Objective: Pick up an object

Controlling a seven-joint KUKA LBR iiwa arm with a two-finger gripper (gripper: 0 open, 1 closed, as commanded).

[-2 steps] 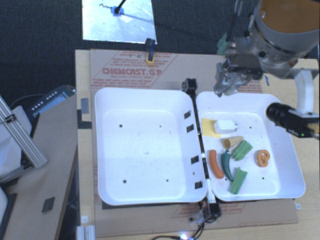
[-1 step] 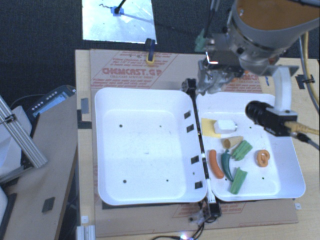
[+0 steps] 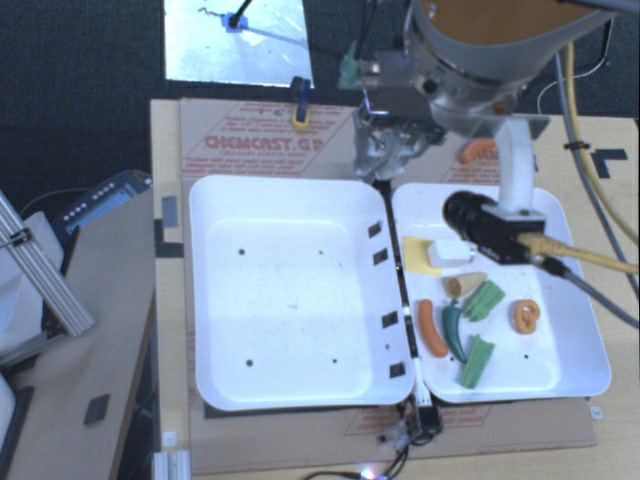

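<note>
My gripper (image 3: 383, 160) hangs over the back edge where the two bins meet, with nothing visibly held. The right bin (image 3: 580, 368) holds several small items. A yellow block (image 3: 418, 256) lies beside a white piece (image 3: 453, 252), with a tan cone (image 3: 464, 286) just in front of them. Two green pieces (image 3: 486, 299) (image 3: 477, 360) lie nearer the front. An orange sausage (image 3: 432, 328) and a dark green pepper (image 3: 455, 330) lie side by side. An orange ring (image 3: 526, 315) sits to the right. All lie in front of and to the right of the gripper.
The left bin (image 3: 205, 268) stands beside the right one, with dark clips (image 3: 381, 257) along the shared wall. An orange item (image 3: 478, 151) lies on the cardboard behind the right bin. A yellow and blue clamp (image 3: 300, 103) stands at the back.
</note>
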